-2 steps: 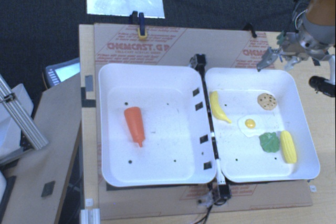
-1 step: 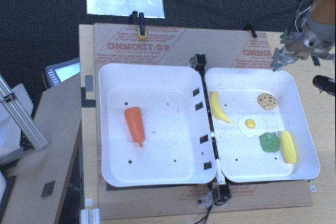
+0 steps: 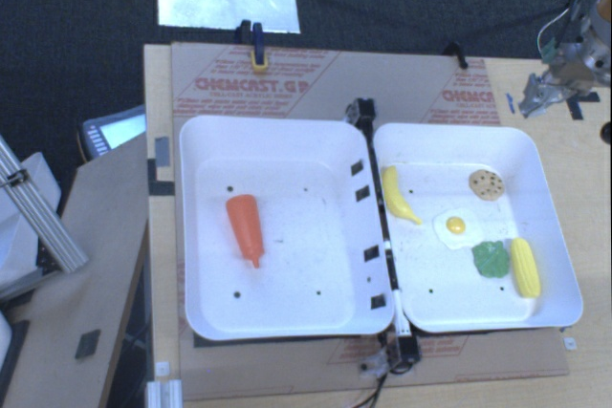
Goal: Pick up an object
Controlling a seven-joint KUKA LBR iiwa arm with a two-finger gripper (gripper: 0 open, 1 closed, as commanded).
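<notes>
Down at the near rim of the right bin (image 3: 497, 320) we find a corn cob (image 3: 525, 267) lying lengthwise by the right wall, and touching its left side a green leafy piece (image 3: 491, 259). Just above that sits a fried egg (image 3: 457, 228), yolk up, near the middle of the bin floor. Further back, a round cookie (image 3: 486, 183) rests near the far right corner, well apart from the banana (image 3: 397, 196), which lies along the left wall, close to the divide between the two bins. Over in the left bin (image 3: 277, 134), an orange carrot (image 3: 246, 225) lies alone on the floor, thick end away from us, tip pointing toward the near rim. Both bins sit on a sheet of printed cardboard (image 3: 316, 81), with a yellow clamp (image 3: 258, 62) at its far edge. Now the gripper (image 3: 547, 96): it hangs up at the right, outside the right bin, above the bench beyond the far right corner, well clear of every object. Whether it is spread or pressed together I cannot tell; that part is too small and cluttered. Nothing is seen in its grasp.
</notes>
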